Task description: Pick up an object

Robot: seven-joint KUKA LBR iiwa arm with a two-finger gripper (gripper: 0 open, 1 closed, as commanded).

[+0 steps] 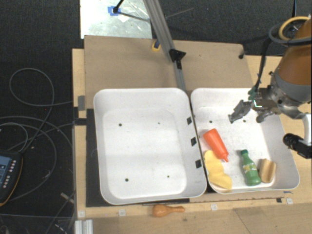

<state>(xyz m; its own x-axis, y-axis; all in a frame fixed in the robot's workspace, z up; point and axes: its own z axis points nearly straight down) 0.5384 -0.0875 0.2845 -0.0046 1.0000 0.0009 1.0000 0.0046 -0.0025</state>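
Clustered at the right bin's front edge lie an orange bottle, a lumpy yellow piece, a green bottle and a tan block. Above that bin's back half hangs the hand, fingers spread apart around nothing. An orange pear-shaped toy lies on the worktop's front edge, outside the left bin.

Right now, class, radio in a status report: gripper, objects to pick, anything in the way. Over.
Gripper above right bin, holding nothing. Orange bottle, yellow object, green bottle, tan object at bin's near end. Nothing between gripper and objects.
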